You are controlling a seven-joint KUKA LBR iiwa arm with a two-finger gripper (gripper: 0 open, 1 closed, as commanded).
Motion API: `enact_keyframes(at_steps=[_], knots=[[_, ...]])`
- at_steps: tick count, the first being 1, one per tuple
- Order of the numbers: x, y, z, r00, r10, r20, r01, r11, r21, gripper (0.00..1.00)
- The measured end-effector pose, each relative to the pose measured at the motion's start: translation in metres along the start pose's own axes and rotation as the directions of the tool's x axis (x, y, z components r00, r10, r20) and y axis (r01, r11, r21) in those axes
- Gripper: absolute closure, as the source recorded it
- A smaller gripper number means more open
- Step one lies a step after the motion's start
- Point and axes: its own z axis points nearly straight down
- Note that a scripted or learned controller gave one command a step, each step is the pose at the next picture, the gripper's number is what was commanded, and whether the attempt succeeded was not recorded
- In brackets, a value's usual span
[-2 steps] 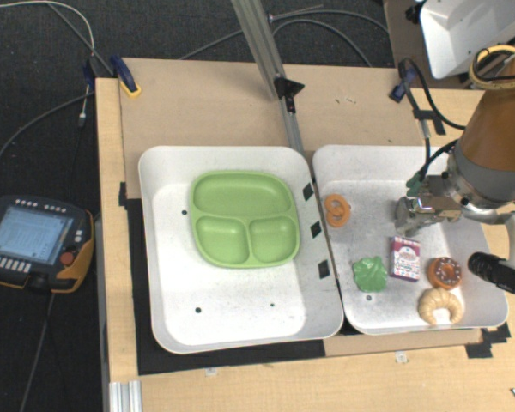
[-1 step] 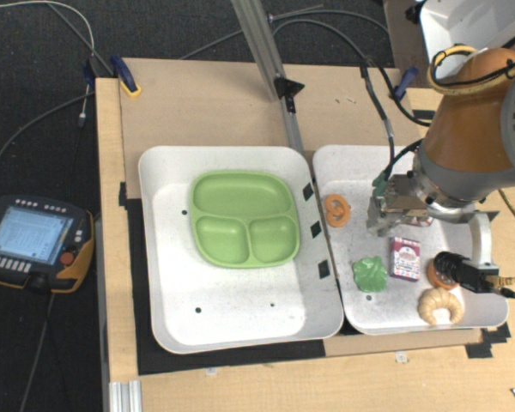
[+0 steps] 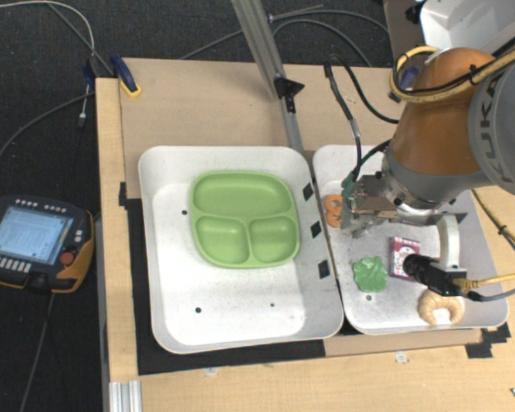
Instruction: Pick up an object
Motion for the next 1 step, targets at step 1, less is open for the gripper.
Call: enact_keyframes(at_steps=[1], knots=[[0.0514, -0.002, -0.004, 1.0, -0.001, 0.0, 0.001, 1.0, -0.002, 1.0]])
